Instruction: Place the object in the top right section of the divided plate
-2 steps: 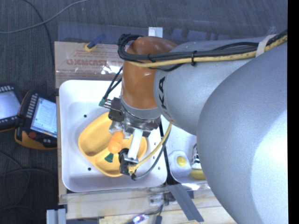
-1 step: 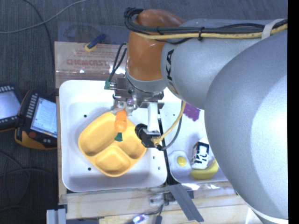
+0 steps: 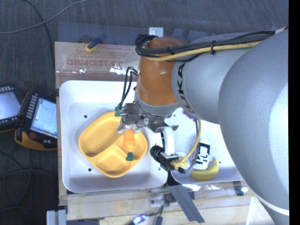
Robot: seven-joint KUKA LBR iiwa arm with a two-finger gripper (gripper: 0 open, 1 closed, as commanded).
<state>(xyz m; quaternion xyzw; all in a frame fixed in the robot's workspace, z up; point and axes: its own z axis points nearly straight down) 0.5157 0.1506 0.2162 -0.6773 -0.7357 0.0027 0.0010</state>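
A yellow divided plate lies in the left white bin. An orange toy carrot with a green leafy end is over the plate's right side, pointing toward the bottom of the view. My gripper sits directly above the carrot's upper end, at the plate's right rim. The gripper body hides the carrot's top, so I cannot tell whether the carrot is gripped or lying on the plate. The grey arm with its orange band covers the bench behind.
A yellow banana lies in the right bin beside a small black-and-white tag. Cables hang under the wrist between the bins. A teach pendant rests on the floor left of the bench.
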